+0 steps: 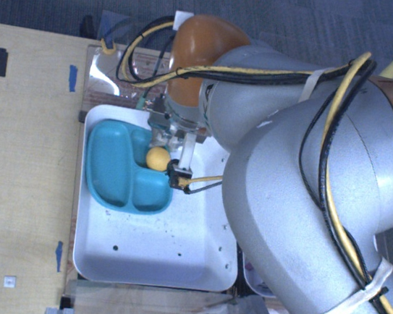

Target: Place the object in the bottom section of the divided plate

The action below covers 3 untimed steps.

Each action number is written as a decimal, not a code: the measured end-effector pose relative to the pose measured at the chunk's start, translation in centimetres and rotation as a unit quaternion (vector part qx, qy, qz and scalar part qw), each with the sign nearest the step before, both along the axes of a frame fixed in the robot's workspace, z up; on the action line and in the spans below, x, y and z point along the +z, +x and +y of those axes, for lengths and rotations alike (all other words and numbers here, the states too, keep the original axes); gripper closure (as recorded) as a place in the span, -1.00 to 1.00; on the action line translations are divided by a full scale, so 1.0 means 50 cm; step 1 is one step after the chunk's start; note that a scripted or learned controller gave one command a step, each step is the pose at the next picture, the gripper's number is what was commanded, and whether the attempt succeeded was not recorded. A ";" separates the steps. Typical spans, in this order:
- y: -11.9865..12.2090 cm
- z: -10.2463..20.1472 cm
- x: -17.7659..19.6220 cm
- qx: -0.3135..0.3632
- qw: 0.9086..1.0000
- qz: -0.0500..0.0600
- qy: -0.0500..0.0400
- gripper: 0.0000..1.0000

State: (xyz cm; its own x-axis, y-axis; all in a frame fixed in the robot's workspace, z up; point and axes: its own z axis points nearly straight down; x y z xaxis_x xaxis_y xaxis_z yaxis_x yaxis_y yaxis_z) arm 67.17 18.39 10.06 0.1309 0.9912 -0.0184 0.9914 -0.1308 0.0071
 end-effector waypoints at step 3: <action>-0.039 0.064 0.006 -0.204 0.979 0.005 0.002 1.00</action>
